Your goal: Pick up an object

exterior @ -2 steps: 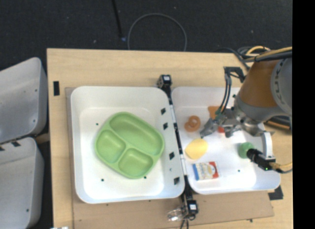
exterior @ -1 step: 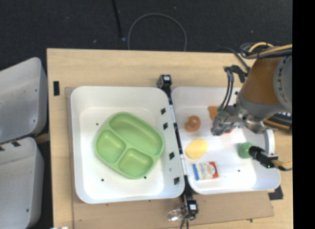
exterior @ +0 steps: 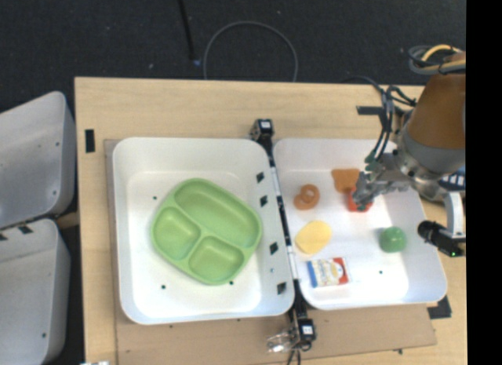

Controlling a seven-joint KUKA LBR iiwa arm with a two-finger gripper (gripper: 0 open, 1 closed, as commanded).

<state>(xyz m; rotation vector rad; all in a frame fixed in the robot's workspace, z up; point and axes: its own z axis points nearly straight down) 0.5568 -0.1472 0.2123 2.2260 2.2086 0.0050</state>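
My gripper (exterior: pixel 362 195) reaches down into the right bin (exterior: pixel 423 281), near its upper middle. A small red object (exterior: pixel 360 206) shows just under the gripper tip, partly covered by it, and I cannot see whether it is held. An orange-brown piece (exterior: pixel 343 178) lies just left of the gripper. An orange ring (exterior: pixel 307 195) sits further left. A yellow rounded piece (exterior: pixel 314 236) and a green ball (exterior: pixel 393 239) lie nearer the front. A small white, red and blue box (exterior: pixel 326 271) rests at the front of the bin.
The left bin (exterior: pixel 133 277) holds a green divided plate (exterior: pixel 205 230). A black divider with clips (exterior: pixel 276 214) runs between the bins. The arm's grey body and orange band (exterior: pixel 439 120) hang over the right bin's far right side, with cables behind it.
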